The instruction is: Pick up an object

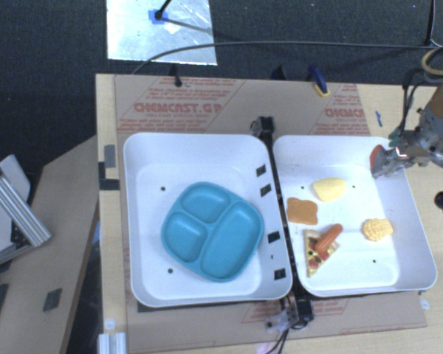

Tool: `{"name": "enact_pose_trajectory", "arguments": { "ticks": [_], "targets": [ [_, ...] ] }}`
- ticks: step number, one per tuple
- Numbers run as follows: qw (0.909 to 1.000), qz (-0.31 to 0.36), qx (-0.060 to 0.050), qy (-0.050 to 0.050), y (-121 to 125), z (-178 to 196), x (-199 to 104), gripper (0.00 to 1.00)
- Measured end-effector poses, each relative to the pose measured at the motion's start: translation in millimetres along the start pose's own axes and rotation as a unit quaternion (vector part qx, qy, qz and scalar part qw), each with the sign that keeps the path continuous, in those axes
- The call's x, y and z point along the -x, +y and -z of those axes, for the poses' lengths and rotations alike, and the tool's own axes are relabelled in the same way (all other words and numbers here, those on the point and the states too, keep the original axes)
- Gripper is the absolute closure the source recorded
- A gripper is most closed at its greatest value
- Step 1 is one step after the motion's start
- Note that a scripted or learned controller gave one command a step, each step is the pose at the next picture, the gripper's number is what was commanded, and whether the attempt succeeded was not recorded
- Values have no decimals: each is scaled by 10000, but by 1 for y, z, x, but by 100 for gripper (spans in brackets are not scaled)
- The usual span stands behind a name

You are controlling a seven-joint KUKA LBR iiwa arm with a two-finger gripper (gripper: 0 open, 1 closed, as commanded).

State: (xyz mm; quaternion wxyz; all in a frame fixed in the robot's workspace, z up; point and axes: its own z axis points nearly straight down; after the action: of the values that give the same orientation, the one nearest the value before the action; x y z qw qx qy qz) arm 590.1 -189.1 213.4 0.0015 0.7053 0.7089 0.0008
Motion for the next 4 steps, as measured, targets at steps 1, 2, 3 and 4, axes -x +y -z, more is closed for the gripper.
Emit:
{"name": "enact_pose_trajectory", "arguments": {
  "ticks": [1, 2, 3, 4],
  "targets": [
    [10000, 21, -7, 11, -13, 11, -48, 100],
    [10000, 23, -9, 11, -24, 19, -107, 100],
    [10000, 32, -13, 18, -31, 20, -171, 100],
    [10000, 23, -8, 11, -33, 23, -218, 100]
  ]
}}
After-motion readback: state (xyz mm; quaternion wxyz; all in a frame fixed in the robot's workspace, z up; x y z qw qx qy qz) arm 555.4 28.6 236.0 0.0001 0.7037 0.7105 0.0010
